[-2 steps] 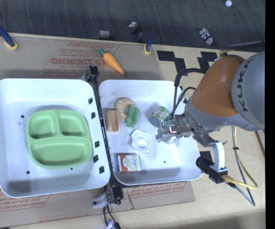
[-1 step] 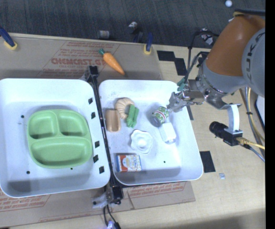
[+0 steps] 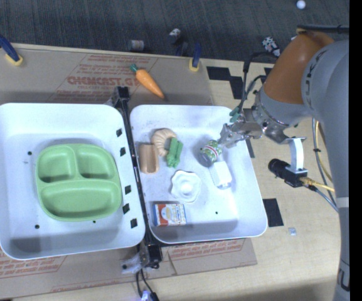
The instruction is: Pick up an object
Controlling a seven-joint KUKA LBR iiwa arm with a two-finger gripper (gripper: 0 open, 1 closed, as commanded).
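Nothing is lifted yet: the green-labelled can (image 3: 211, 152) lies in the right bin (image 3: 251, 221) just below the gripper (image 3: 229, 134) (whether its fingers are apart, I cannot tell), so the grasp remains.

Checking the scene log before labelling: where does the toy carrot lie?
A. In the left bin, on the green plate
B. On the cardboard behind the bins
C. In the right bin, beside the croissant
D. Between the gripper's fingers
B: the toy carrot lies on the cardboard beyond the right bin, outside both bins.
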